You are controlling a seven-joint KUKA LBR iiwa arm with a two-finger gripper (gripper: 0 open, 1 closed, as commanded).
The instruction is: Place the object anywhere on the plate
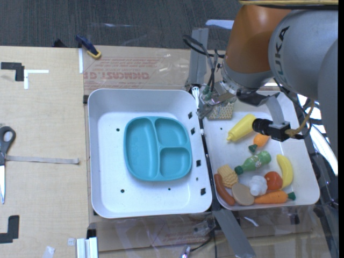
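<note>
A teal divided plate (158, 147) lies in the left white bin (102, 160) with nothing on it. My gripper (211, 102) hangs over the far left corner of the right bin (306, 160), just beside the wall between the two bins. A tan speckled block (223, 110) sits right against the gripper's lower right side; whether it is held is hidden by the wrist. Further into the right bin lie a yellow bottle (241, 128), a green bottle (255, 162), a banana (285, 169), a tomato (273, 180), a carrot (271, 198), corn (228, 174) and a sausage (223, 190).
The arm's grey and orange body covers the right bin's far side. A black fitting (271, 128) with a cable juts over that bin. Scissors (5, 141) lie on the wooden bench at far left, and a blue clip (88, 46) at the back.
</note>
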